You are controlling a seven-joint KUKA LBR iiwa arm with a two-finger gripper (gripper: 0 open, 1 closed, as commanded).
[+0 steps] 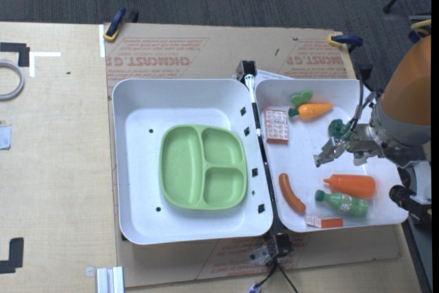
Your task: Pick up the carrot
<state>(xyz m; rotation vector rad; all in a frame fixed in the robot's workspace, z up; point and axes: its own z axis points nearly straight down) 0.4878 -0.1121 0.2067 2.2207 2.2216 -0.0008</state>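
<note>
1. Start at your far left: the left bin (130, 147) holds one thing, a green tray (204, 167) with three compartments, lying flat and centred. It has no part in this pick; it looks set there as a drop place for other jobs.

2. Move to the divider (255, 141), where the two bin walls meet. Take it as your landmark. Everything that matters lies to its right, in the right bin (302, 199).

3. Just right of the divider, up near its far half, a small red and white box (276, 125) lies flat. Lower down, close beside the divider, a sausage (291, 193) lies at a slant.

4. The carrot (312, 110) is right of the box, toward the far wall, lying on its side with its green top pointing back at the divider. Nothing touches it, so you have room on both flanks.

5. Further right the gripper (328, 154) hangs over the bin floor, nearer you than the carrot and apart from it. Its fingers appear spread and nothing sits between them; I judge the approach not yet finished.

6. Below the gripper lie an orange bottle (351, 184), a green bottle (343, 202) and a small flat packet (324, 221). Mind the orange bottle: its colour is close to the carrot's.
</note>
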